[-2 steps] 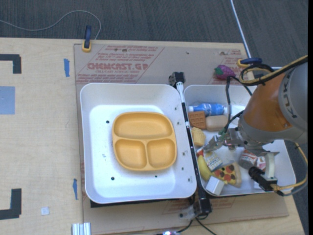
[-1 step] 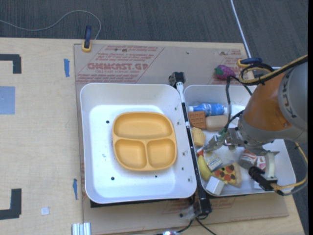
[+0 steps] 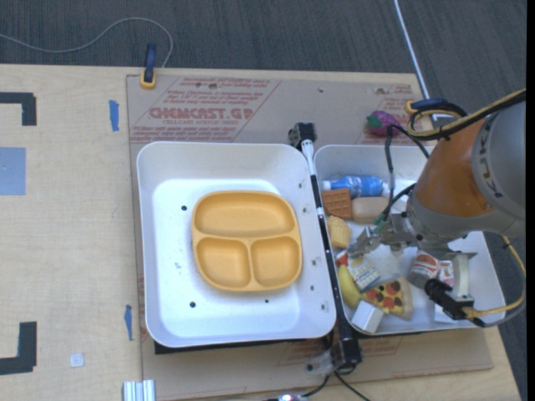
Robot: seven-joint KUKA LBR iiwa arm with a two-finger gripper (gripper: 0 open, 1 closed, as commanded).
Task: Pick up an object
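So far nothing is lifted — the gripper (image 3: 370, 241) hangs low inside the right bin (image 3: 491, 284), just above the clutter, and whether it is apart or clamped I cannot tell from this slant. Around it lie candidates: a waffle piece (image 3: 338, 201) and a blue-labelled bottle (image 3: 355, 185) beyond it, a banana (image 3: 348, 285) and pizza slice (image 3: 390, 297) nearer the camera. The whole grasp and lift remain — judging by the pose, descent looks nearly done.
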